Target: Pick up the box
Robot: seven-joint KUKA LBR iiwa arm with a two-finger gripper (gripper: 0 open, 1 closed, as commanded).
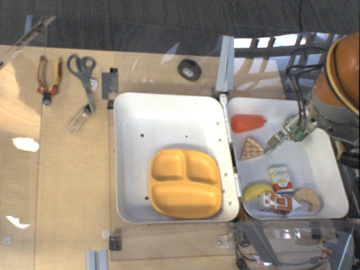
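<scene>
- Dark carpet is seen behind a pale wooden bench, on which two shallow white bins are set side by side, with pliers, scissors and a roll of black tape laid along the far edge.
- A yellow compartment tray is seen resting in the left bin.
- Several small items are scattered in the right bin: a red carrot-like piece at the far left, a wedge-shaped slice below it, a yellow banana-like piece, a croissant, and two small red-and-white cartons.
- One upright box is found near the middle of the right bin's near half; a second carton is seen lying flat just beside it, nearer the front wall. Which of the two is meant cannot be settled from the task wording.
- Nothing is judged to be done yet: both cartons are seen lying on the bin floor, untouched.
- The gripper is seen over the far half of the right bin, reaching in at a slant from the right, its tip close beside the wedge slice.
- Whether contact is made with the slice cannot be told.
- Nothing is seen held, and the gap at the gripper's tip cannot be judged at this size.
- What is left is judged to be the whole pick: the gripper must be brought toward the front of the bin, lowered over a box, closed and lifted.
</scene>
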